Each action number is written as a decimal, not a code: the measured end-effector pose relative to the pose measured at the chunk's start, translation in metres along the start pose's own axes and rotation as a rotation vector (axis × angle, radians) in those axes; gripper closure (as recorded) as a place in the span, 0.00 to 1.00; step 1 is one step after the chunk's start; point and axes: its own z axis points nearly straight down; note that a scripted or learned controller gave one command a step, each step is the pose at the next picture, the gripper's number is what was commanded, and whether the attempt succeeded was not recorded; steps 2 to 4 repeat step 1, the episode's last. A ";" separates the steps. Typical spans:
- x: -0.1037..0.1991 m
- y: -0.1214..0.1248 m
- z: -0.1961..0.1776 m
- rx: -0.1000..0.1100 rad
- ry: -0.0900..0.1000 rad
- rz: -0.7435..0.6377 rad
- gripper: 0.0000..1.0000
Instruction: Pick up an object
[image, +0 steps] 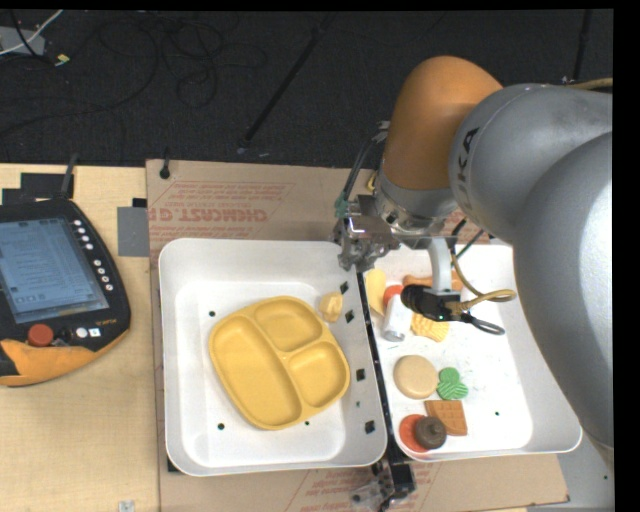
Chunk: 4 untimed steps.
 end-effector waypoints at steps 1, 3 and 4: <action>-0.001 0.005 -0.016 -0.001 0.001 -0.004 1.00; -0.001 0.005 -0.016 -0.001 0.001 -0.004 1.00; -0.001 0.005 -0.016 -0.001 0.001 -0.004 1.00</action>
